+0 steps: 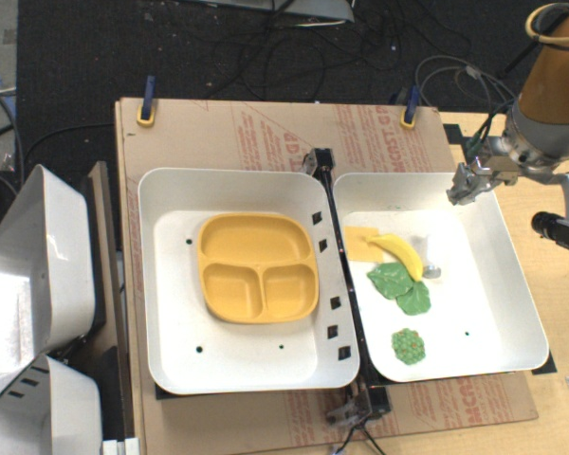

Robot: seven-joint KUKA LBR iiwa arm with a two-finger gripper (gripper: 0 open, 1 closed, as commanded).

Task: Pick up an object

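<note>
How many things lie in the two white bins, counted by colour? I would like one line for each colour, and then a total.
Yellow: 3 - divided plate in the left bin, banana and flat yellow piece in the right bin
Green: 2 - leafy piece, small round bumpy piece, both in the right bin
Total: 5

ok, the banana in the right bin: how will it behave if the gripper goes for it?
The banana is curved and smooth, so it may rock or slip out of a pinch across its width. It looks like a light toy, probably stiff. It lies partly on a yellow piece and touches the green leaf, so a push would likely drag those along.
</note>
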